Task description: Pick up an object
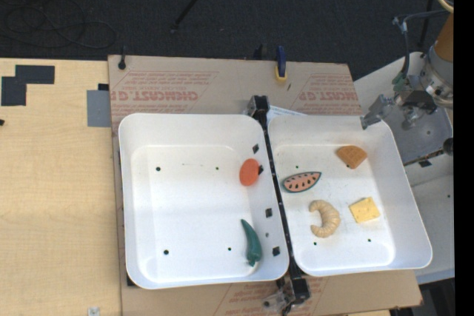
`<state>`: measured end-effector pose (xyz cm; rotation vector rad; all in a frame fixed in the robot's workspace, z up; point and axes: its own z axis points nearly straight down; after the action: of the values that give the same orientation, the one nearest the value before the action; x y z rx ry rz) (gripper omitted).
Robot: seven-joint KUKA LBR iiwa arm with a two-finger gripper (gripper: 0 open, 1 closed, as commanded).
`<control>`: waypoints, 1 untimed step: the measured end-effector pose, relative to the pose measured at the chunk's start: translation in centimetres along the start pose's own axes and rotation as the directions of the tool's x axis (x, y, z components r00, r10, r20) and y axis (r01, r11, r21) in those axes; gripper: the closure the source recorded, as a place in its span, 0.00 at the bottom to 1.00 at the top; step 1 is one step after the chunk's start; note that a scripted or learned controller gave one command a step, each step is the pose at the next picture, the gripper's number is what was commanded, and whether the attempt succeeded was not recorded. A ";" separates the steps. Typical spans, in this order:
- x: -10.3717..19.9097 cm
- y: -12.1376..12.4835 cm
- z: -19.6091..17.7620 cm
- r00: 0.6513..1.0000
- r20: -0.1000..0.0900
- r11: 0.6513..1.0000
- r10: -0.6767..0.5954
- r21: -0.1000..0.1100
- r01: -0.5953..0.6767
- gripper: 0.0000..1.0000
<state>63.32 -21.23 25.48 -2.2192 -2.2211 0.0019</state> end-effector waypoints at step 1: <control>0.0 0.0 -1.0 1.000 0.000 1.000 -0.002 0.000 0.002 1.00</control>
<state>63.36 -21.22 26.49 -2.2168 -2.2240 0.0019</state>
